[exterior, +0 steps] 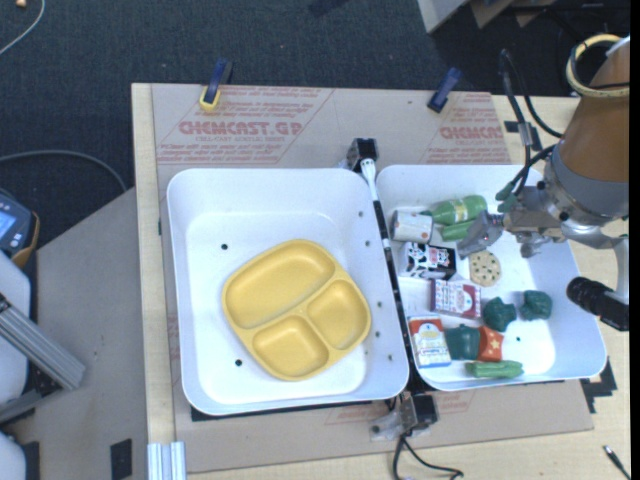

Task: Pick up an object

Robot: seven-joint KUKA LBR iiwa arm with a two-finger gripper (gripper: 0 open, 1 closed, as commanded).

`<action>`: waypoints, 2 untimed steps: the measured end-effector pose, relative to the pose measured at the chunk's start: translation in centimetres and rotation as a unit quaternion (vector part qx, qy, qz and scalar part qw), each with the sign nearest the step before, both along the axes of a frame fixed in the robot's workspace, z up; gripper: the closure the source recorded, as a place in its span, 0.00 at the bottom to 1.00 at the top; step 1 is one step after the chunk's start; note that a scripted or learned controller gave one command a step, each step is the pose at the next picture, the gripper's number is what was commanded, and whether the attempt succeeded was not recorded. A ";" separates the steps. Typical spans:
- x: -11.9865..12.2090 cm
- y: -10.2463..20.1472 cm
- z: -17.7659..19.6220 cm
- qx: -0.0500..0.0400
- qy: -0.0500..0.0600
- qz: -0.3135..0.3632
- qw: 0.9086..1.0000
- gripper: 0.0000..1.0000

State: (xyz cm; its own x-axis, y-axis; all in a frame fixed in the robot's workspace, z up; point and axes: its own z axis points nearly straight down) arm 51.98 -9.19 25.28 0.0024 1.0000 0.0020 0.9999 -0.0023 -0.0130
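The right bin [570, 268] holds several small items. A green bottle [460, 211] and a white can [410, 226] lie at its far left. Below them are a black-and-white carton [430, 260], a round cookie [485, 268] and a red-and-white box [455, 298]. Two green toys [498, 313] [537, 304], a red-and-white carton [428, 340], a dark green cup [463, 343] and a green bean [495, 369] lie nearer the front. My gripper [485, 233] hangs low over the bin, just right of the green bottle and above the cookie.
The left bin [200, 218] holds a yellow divided plate [297, 308]. The arm's grey wrist and orange band [595, 138] cover the right bin's far right corner. A black fitting [598, 300] juts in at the right edge. Clamps sit along the bench's far edge.
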 end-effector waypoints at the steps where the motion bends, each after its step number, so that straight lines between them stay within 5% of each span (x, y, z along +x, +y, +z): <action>1: 0.2 0.0 0.6 -0.001 -0.006 0.001 1.000 0.00; 2: 0.2 0.2 -3.7 0.000 -0.003 0.001 1.000 0.00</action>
